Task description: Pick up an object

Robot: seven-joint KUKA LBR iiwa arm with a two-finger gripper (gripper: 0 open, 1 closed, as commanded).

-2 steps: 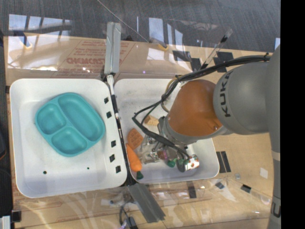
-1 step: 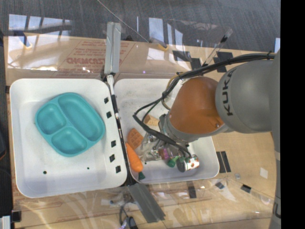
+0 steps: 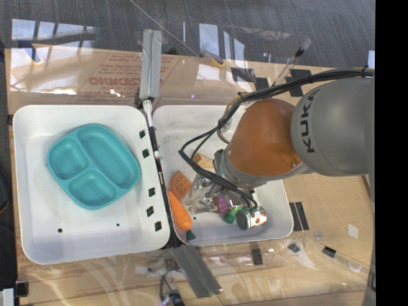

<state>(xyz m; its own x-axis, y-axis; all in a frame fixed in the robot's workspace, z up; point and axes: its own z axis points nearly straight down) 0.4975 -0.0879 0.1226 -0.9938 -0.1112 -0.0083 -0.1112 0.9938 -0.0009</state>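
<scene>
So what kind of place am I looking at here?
Probably a robotics lab test bench. A grey and orange arm reaches into one of two white bins, over toy-like clutter such as a carrot, and a teal divided plate lies in the other.

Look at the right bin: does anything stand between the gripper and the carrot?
Nothing visible does. The gripper is low in the right bin, just right of the carrot, with only bare bin floor between them.
</scene>
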